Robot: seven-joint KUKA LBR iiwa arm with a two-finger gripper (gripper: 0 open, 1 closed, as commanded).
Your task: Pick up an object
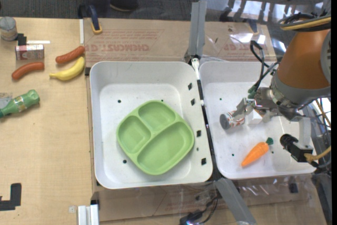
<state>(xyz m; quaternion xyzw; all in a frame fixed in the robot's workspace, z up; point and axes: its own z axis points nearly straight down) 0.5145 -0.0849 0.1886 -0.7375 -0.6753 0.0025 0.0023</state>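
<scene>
A small silver can [231, 120] with a red label lies on its side in the right bin [221, 81], near the bin's middle. An orange toy carrot [255, 153] with a green top lies closer to the front edge. My gripper [250, 108] hangs low in this bin, just right of the can and close against its end. The can lies beside the gripper, not lifted. The arm's orange band [305, 63] rises to the right and hides the bin's far right part.
The left bin [105, 113] holds a green divided plate [155, 137]. On the bench to the left lie a banana [70, 70], two sausages [69, 54], a green bottle [20, 102] and a small carton [29, 51]. Cables and a black fitting [293, 146] sit by the right bin's edge.
</scene>
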